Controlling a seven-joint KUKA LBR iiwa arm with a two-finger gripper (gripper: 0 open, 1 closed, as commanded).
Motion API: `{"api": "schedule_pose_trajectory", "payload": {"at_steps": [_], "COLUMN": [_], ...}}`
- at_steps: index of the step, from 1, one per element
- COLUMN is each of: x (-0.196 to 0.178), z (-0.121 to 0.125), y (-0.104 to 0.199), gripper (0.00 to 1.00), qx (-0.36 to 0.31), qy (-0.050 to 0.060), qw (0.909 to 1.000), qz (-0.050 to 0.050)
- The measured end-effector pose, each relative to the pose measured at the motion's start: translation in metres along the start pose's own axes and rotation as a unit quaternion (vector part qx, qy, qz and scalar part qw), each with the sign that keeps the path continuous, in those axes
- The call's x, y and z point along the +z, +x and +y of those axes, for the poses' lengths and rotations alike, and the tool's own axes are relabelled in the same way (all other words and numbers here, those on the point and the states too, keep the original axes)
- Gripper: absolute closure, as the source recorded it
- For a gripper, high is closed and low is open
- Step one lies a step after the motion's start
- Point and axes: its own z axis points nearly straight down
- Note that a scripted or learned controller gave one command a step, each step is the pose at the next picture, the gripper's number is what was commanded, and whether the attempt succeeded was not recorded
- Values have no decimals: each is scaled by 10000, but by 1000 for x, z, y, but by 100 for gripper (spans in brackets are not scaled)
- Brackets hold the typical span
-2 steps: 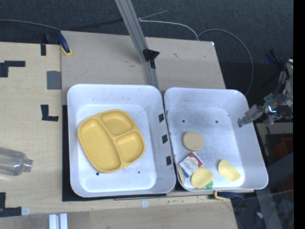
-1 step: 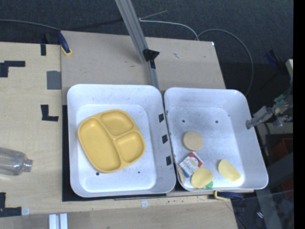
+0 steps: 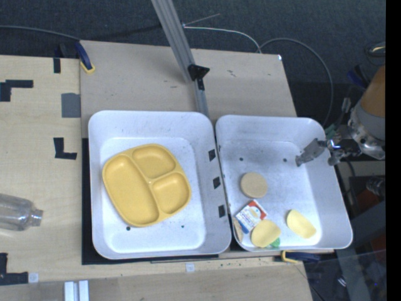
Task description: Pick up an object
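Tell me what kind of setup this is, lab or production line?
Probably a lab grasping testbed: two white bins on a taped wooden bench, toy-like items such as a yellow divided plate and a tan disc, loose cables, and the gripper reaching in.

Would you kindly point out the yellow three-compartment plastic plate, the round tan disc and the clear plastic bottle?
Yellow three-compartment plastic plate (image 3: 146, 184): camera view, centre where its dividers meet.
Round tan disc (image 3: 254, 185): camera view, middle of its top face.
Clear plastic bottle (image 3: 14, 212): camera view, its body.
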Motion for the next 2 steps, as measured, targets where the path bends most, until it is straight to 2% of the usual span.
{"api": "schedule_pose_trajectory", "payload": {"at_steps": [1, 2], "x": [53, 94], "z": [77, 135], "y": [-1, -1], "gripper": [0, 0], "qx": [-4, -1], "qy": [-22, -3], "qw": [10000, 10000], "qz": [-10, -7]}}
